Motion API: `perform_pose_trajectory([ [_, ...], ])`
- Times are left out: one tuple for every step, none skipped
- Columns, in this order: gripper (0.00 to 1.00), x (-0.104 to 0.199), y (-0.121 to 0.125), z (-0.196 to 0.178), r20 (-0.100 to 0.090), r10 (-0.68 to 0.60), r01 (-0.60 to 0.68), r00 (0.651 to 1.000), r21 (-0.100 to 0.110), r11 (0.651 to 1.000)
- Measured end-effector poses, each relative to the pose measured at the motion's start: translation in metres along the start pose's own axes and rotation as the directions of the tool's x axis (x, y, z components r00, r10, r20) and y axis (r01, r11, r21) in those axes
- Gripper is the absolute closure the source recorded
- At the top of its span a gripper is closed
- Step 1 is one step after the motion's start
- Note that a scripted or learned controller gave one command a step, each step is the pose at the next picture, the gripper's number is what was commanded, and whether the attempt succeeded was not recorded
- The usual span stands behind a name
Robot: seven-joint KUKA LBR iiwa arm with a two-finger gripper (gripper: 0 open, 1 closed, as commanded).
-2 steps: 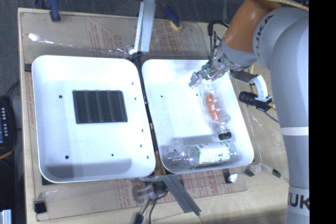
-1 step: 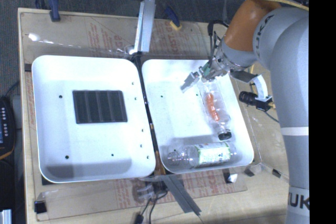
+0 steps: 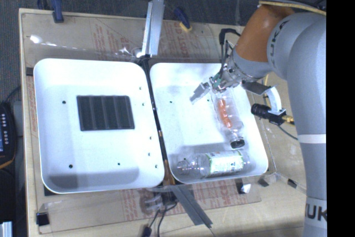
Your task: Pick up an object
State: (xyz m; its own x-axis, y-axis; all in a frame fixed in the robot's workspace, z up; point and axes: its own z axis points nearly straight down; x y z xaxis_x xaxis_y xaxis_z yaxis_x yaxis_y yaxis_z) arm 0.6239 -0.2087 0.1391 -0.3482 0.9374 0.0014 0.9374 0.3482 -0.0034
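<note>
The gripper [image 3: 206,87] is seen low in the right bin [image 3: 183,119], fingers spread apart, nothing held. Just beside it lies a clear bottle [image 3: 227,116]: likely light, slick, easily squashed. A grasp across its middle is judged safest.

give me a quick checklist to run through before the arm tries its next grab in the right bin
1. Gripper is over the right bin: ok, near its upper right part.
2. A target lies close: ok, the clear bottle with orange contents lies just below the gripper, black cap toward the near side.
3. Bottle between the fingers: cannot tell, the wrist hides the contact.
4. Fingers open enough: cannot tell.
5. Second bottle out of the way: ok, it lies along the near wall, apart from the first.
6. Left bin uninvolved: ok, the dark ribbed pad sits there alone.
</note>
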Motion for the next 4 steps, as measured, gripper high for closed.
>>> perform_pose_trajectory([
  [0.0,0.0226,-0.0645,-0.0172,0.001,-0.035,0.035,0.999,-0.002,0.999],
  [0.0,0.0224,-0.0646,-0.0171,0.001,-0.034,0.034,0.999,-0.002,0.999],
  [0.0,0.0225,-0.0646,-0.0171,0.001,-0.034,0.034,0.999,-0.002,0.999],
  [0.0,0.0225,-0.0646,-0.0171,0.001,-0.034,0.034,0.999,-0.002,0.999],
])
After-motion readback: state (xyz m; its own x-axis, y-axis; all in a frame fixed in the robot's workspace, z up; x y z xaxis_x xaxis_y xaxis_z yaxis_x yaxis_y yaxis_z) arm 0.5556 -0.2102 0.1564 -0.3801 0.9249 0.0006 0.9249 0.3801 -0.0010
